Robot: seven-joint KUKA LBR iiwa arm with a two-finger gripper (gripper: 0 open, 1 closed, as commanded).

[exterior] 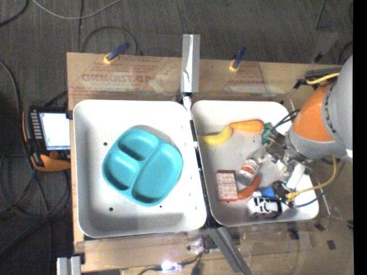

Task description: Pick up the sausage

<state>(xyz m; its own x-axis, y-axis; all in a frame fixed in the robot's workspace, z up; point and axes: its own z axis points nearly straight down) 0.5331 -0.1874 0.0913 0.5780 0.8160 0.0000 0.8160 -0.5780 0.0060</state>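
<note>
The sausage lies in the right bin, near its front, a reddish-orange curved piece slanting up toward the right. Its lower end touches or slips under a small brown packet, and a little can with a red band lies just above its upper end. A blue-and-white item sits just to its right, at the bin's front corner.

The jaws hang above and to the right of the sausage, over the can, with nothing visibly between them; whether they are open or closed cannot be told from this slant.

The crowding is the main risk. A descent from here would probably land on the can instead, or pinch the can and sausage together. The sausage's round, curved body could also roll or squirt out sideways against the packet. A carrot and banana lie farther back, well clear.
</note>
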